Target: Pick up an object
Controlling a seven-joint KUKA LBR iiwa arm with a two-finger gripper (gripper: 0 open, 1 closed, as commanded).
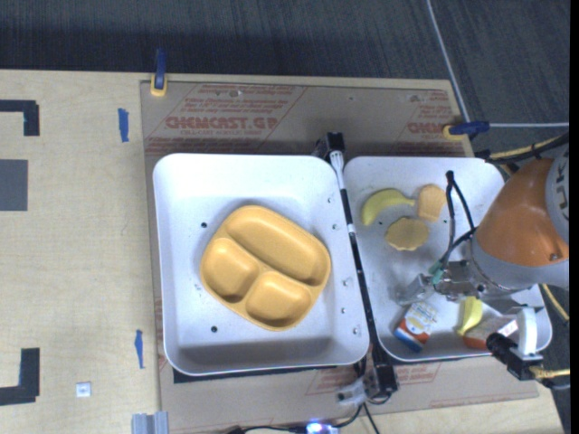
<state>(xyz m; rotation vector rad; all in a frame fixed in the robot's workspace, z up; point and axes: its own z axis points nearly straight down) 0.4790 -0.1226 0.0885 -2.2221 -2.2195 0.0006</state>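
Two shallow white bins sit side by side on the worktop, over a sheet of brown cardboard [298,107] that lies toward the worktop's far edge.

The left bin [181,242] holds one thing, a yellow three-compartment tray [264,266], set at a slant near the bin's middle.

The right bin [362,315] carries the loose objects. Near its far edge lies a curved yellow banana-shaped piece [384,204], and just beside it, toward the bin's far right corner, a small orange-tan lump [431,201]. A rounded tan-yellow piece [407,233] rests just below those two, close to both. Toward the near edge of this bin stands a small white carton with an orange and blue base [416,324], tilted. Beside it to the right, partly under the arm, lies a small yellow object with an orange-red end [470,319].

The arm [525,224], with its orange band, reaches over the right bin's right side. The jaws [432,283] hang low over the bin, just above the carton and between it and the tan-yellow piece. Whether they are released or clenched cannot be told, as cabling and the wrist body crowd that spot, and no object can be seen between them. A black cable [457,215] loops up from the wrist.
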